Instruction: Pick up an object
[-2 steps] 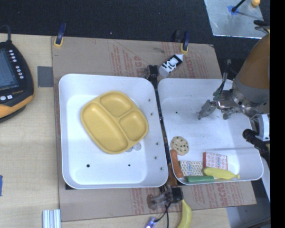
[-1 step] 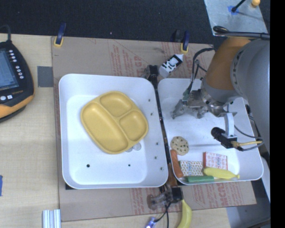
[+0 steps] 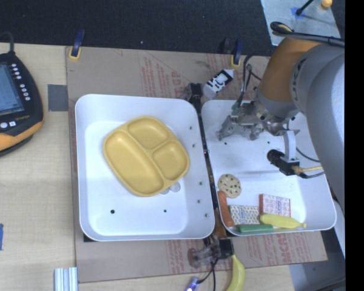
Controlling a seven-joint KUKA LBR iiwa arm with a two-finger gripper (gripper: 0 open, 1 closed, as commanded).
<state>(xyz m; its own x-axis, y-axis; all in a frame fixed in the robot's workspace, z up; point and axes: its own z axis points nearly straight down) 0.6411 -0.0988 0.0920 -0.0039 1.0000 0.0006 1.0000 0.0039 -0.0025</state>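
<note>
Pincer (image 3: 238, 128) hangs open and holds nothing over bare floor of right bin (image 3: 255, 156); closing here, it risks missing cookie (image 3: 229, 185) and banana (image 3: 281, 221)

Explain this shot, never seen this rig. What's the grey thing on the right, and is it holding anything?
That is a robot arm, grey with an orange band, seen from one fixed camera looking down at a slant. Its gripper hangs low over the right bin, near the far end, with nothing visible between its fingers. Along that bin's near edge lie a cookie, a carrot, a small red box, a green marker and a yellow banana. The left bin holds a yellow divided plate. A control pendant sits on the bench at left.
</note>
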